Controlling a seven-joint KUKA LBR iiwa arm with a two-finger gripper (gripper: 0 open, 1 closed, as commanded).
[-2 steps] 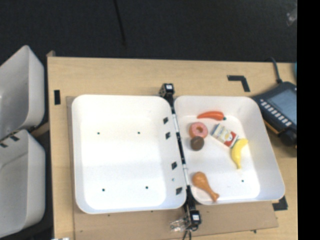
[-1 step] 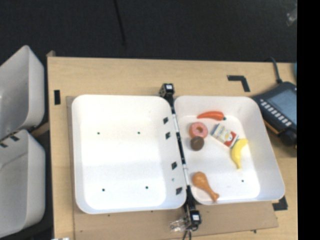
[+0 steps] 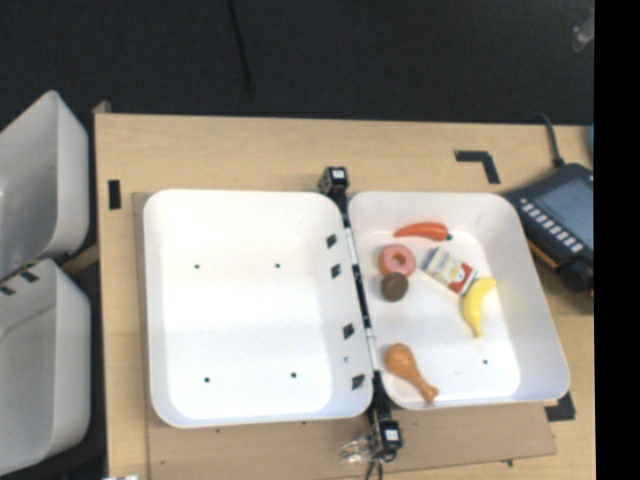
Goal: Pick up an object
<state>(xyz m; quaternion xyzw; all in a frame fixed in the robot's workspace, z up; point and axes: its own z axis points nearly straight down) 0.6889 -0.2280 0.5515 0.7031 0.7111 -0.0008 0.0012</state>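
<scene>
Start at the near edge of the right bin: your closest candidate is the drumstick, lying by the bin's near left corner, just beside the divider between the two bins. Its long axis runs on a slant, fat end toward the divider, thin end toward the near edge. With the arm reaching in from the right, I judge a grasp across that axis the likeliest to work.

Farther in, the banana lies near the right wall, long axis running near to far. Left of it sits the small brown ball, with the pink donut just beyond it. The small carton lies between donut and banana; its label is too blurred to read. The carrot lies farthest, running left to right along the far edge.

You cannot tell the hand's state from here.
</scene>
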